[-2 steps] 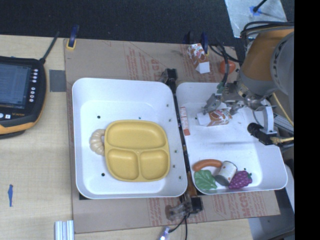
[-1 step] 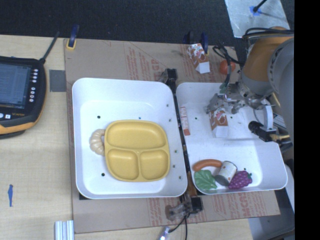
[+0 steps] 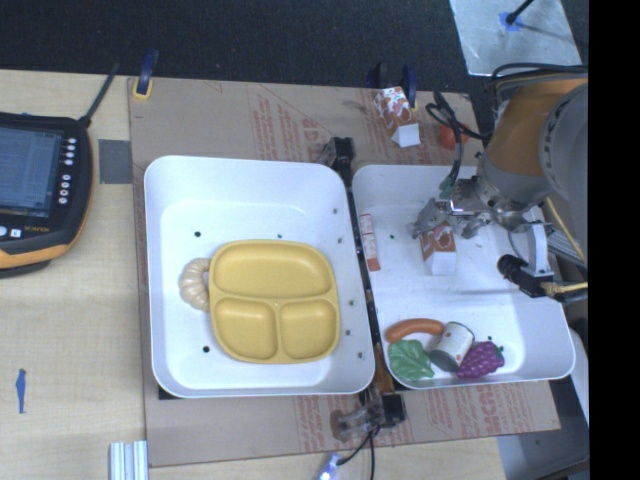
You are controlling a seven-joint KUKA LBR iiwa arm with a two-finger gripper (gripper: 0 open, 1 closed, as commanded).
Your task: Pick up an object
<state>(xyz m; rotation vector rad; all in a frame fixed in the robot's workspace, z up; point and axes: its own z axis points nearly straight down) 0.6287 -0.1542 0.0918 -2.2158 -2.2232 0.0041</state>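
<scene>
In the right bin (image 3: 530, 353), the jaws (image 3: 441, 230) clamp a small carton (image 3: 439, 251), long axis near-far. The left bin (image 3: 165, 268) holds a yellow divided tray (image 3: 272, 300).

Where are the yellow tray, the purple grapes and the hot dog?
yellow tray (image 3: 272, 299), camera view, on its middle divider.
purple grapes (image 3: 482, 359), camera view, middle of the bunch.
hot dog (image 3: 414, 328), camera view, middle of the sausage.
</scene>
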